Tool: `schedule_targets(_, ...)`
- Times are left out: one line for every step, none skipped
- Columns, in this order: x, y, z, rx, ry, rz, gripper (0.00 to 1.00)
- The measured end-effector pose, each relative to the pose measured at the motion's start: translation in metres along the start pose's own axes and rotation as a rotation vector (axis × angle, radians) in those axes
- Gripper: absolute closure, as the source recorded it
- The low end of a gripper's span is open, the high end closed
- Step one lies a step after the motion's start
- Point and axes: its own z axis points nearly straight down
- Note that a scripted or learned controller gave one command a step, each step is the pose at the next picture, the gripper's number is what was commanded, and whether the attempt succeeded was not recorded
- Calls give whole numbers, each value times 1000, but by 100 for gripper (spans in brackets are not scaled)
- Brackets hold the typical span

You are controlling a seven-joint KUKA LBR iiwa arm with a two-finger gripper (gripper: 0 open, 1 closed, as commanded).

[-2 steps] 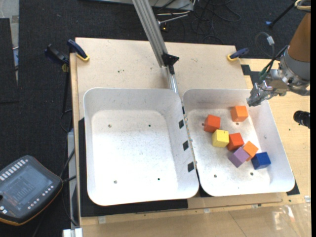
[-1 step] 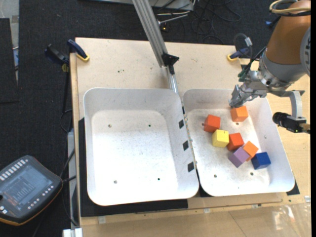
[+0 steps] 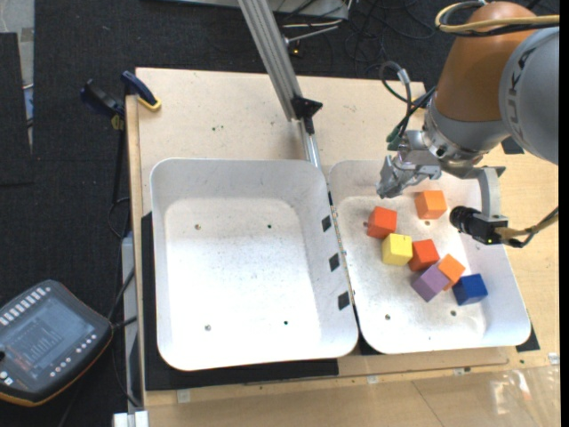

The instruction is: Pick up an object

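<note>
Your pincer (image 3: 392,185) hangs over the right bin (image 3: 498,327), just above an orange-red cube (image 3: 382,221); you cannot tell its state. Nearby lie an orange cube (image 3: 430,204), yellow cube (image 3: 396,249), purple cube (image 3: 431,282) and blue cube (image 3: 469,288). The left bin (image 3: 178,185) sits beside it on the tabletop (image 3: 222,105).

1. Bright, even light falls from above on the bench (image 3: 231,114) and both bins.
2. The left bin (image 3: 236,256) shows pale and nearly washed out, with soft shading along its walls.
3. Shadows are faint and short; a small one lies under the gripper (image 3: 394,182).
4. The orange band (image 3: 476,69) carries a mild sheen.
5. The floor around is dark.
6. Focus is fairly sharp, slightly grainy.
</note>
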Motion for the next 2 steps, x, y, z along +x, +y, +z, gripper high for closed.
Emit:
schedule_targets(59,13,2,-2,-1,0,100)
schedule_targets(107,14,-4,-2,-1,1,100)
